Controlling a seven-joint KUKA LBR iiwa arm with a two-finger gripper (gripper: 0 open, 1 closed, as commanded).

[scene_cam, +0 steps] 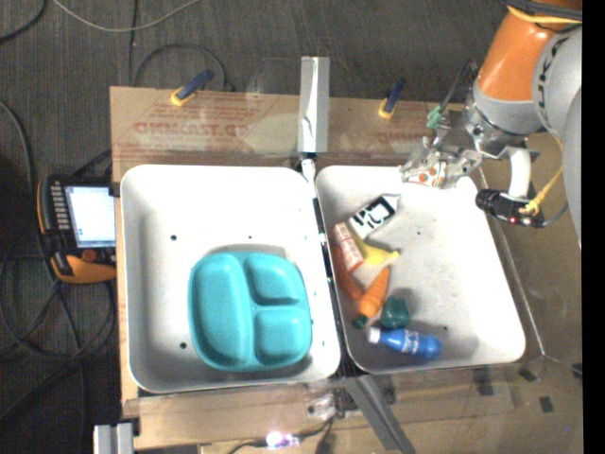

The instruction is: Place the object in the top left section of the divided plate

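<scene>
A teal divided plate [250,310] lies in the left bin [151,216], toward its front; it has one long section on the left and two smaller ones on the right. My gripper [442,163] hangs over the far rim of the right bin [492,282]. A small white object with red spots [424,172] sits between its fingers, lifted at rim height. The grey arm with its orange band comes in from the upper right.
In the right bin lie a black-and-white box [373,214], a red-and-white tube [346,246], a yellow piece [380,252], an orange carrot [374,291], a dark green item [395,310] and a blue bottle [406,341]. A handheld screen [80,220] sits left of the bins.
</scene>
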